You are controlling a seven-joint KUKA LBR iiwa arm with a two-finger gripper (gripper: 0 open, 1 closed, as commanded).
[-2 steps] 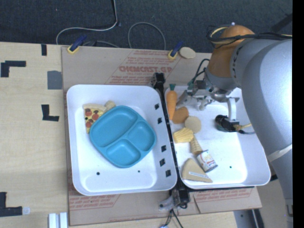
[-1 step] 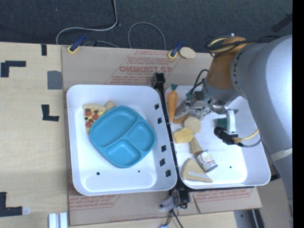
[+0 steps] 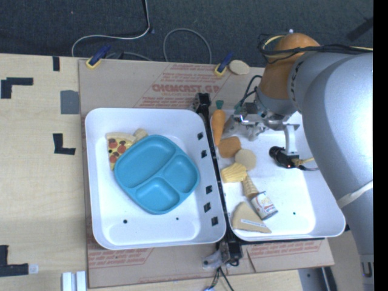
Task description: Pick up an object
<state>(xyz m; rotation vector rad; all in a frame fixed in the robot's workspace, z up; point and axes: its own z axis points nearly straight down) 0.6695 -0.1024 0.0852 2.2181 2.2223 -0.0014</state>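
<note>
Gripper (image 3: 245, 125) is low by the carrot (image 3: 217, 123), can't tell if fingers are open; nothing's lifted yet, so pickup's undone.

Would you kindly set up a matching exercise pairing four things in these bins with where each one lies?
Things:
1. blue divided plastic plate
2. orange toy carrot
3. pizza slice toy
4. pale cheese wedge

Places:
A. right bin, near its front edge
B. left bin, tucked beside the plate's upper-left edge
C. middle of the left bin
D. right bin, far end beside the divider

Pairs: 1-C, 2-D, 3-B, 4-A
</note>
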